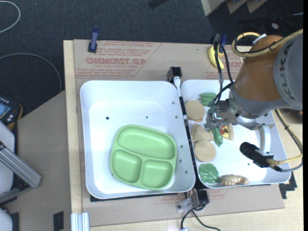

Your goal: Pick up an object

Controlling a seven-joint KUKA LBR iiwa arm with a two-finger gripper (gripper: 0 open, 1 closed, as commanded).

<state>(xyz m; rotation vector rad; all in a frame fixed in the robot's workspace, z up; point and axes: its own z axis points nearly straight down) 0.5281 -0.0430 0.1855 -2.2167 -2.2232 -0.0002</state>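
Note:
My gripper (217, 124) reaches down into the right bin (274, 177), over small toy food pieces. A green piece (218, 138) and a yellowish-red piece (226, 131) lie right under it. Three tan round cookies lie along the bin's left side: one (195, 110) at the back, one (202, 133) in the middle, one (205, 151) nearer the front. A green leafy piece (208, 99) sits at the back. Another green piece (209, 173) and a tan peanut-like piece (234, 179) lie at the front edge.
The left bin (96, 105) holds a green divided tray (143, 156). A black clip (174, 73) sits at the back between the bins. The grey and orange arm covers the right bin's back right part.

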